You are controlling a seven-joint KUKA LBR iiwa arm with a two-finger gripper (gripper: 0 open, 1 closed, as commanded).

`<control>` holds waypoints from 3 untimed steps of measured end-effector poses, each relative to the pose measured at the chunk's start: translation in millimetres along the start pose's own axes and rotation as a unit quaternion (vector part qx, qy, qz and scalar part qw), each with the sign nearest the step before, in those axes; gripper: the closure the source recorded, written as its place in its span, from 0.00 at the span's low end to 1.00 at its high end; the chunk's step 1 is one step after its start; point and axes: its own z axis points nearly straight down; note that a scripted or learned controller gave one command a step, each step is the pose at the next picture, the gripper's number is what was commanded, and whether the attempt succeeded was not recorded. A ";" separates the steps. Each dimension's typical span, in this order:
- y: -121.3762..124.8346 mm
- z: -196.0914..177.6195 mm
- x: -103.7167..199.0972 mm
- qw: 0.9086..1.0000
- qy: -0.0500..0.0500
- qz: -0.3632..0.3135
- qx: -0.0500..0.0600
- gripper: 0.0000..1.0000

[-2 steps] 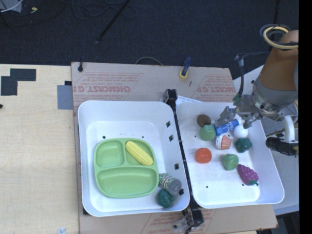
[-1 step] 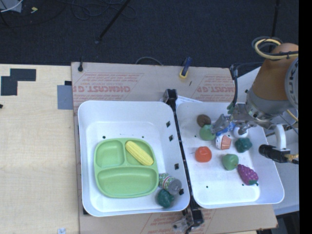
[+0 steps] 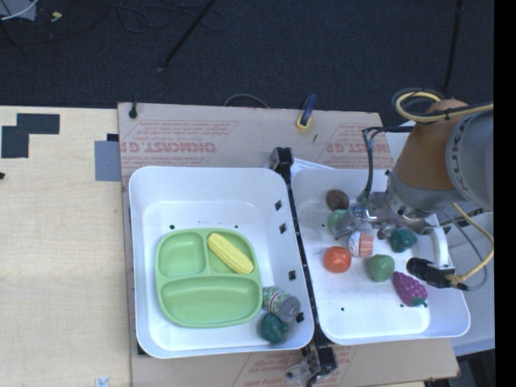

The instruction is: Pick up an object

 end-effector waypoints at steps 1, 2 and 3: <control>-0.1 29.4 2.4 1.000 0.000 0.001 -0.001 0.00; 1.0 16.6 1.2 1.000 0.000 0.003 -0.003 1.00; 8.2 -34.7 -6.8 1.000 -0.001 0.002 -0.004 1.00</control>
